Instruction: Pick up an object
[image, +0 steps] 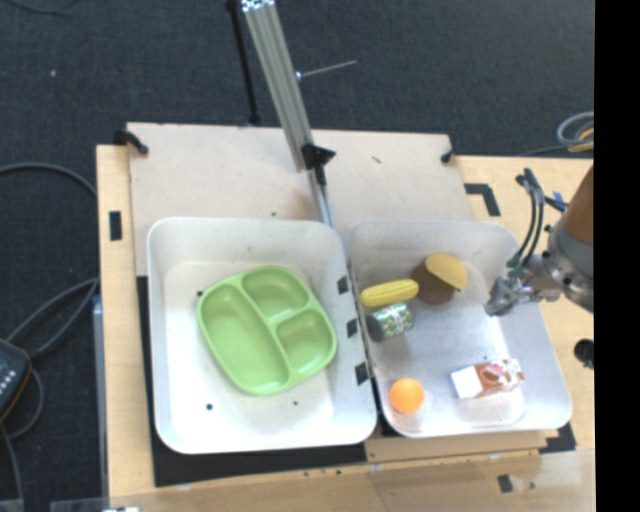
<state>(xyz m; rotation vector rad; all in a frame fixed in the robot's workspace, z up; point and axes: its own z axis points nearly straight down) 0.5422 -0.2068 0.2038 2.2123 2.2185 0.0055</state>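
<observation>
At the three o'clock rim of the right bin (530, 330) hang the jaws (500, 298) (apart or together, I cannot tell), holding nothing visible. Inside lie a banana (389, 293) at ten o'clock, a can (390, 321) beneath it, an orange ball (406, 396) at seven, and a carton (487, 379) at five.

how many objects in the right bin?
5. Yellow corn and brown ball at the far side, a small can just below the corn, orange ball and carton near the front. Nothing looks hidden.
</observation>
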